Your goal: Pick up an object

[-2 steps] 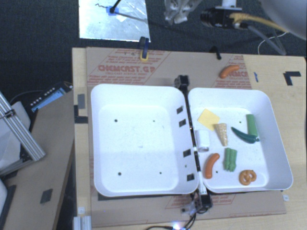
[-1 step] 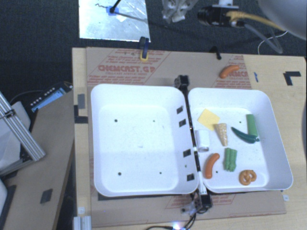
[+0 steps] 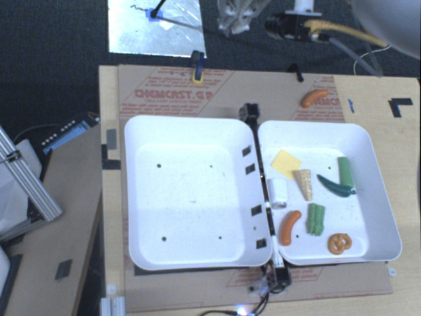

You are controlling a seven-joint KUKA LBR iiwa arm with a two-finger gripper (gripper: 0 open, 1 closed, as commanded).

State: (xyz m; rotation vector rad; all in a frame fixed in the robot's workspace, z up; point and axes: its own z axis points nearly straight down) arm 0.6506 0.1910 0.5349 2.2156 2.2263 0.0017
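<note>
End effector: the end effector point(image 3: 238, 13) hung high beyond the counter's point(image 3: 276, 87) far edge, well apart from both bins; whether it was released or clenched could not be told.
Objects: the right bin point(image 3: 378, 176) held a cheese slice point(image 3: 287, 163), cone point(image 3: 304, 184), pepper point(image 3: 335, 186), sausage point(image 3: 290, 226) and pretzel point(image 3: 339, 243).
Best target: probably the sausage, lying with some room around it.
Approach: descend vertically, centred, closing across its narrow width.
</note>
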